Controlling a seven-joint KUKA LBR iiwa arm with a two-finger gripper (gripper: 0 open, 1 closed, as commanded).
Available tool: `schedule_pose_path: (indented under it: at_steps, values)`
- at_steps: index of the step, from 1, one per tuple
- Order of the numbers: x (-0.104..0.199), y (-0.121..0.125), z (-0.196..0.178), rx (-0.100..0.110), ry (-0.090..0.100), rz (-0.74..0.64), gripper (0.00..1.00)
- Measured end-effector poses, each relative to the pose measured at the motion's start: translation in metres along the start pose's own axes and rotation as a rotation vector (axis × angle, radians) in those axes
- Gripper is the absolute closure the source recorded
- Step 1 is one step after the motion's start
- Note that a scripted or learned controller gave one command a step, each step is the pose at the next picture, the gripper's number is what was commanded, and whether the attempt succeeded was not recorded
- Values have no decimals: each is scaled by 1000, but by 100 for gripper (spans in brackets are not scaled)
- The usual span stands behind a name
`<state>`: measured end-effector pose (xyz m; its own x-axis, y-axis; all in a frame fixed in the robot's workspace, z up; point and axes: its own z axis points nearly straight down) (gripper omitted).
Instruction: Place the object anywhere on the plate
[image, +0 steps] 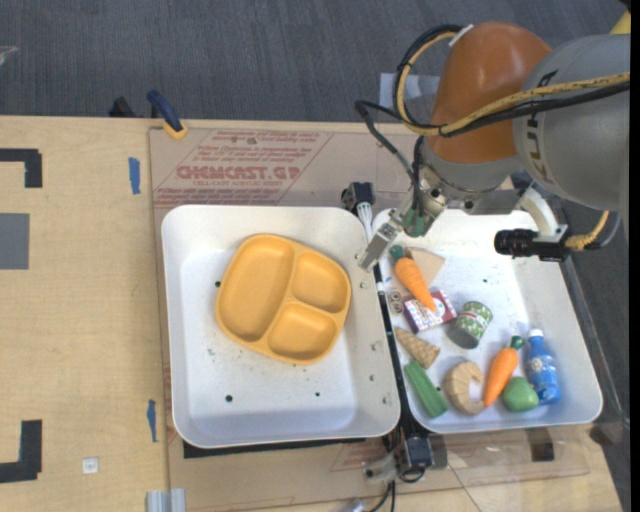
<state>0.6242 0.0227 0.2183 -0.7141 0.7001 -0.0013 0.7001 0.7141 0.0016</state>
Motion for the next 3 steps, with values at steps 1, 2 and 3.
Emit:
schedule_pose_path:
  at_steps: [1,2,3]
  values:
    - [0,0,0,0,0,0,0]
    - [0,0,0,0,0,0,0]
    - [0,0,0,0,0,0,0]
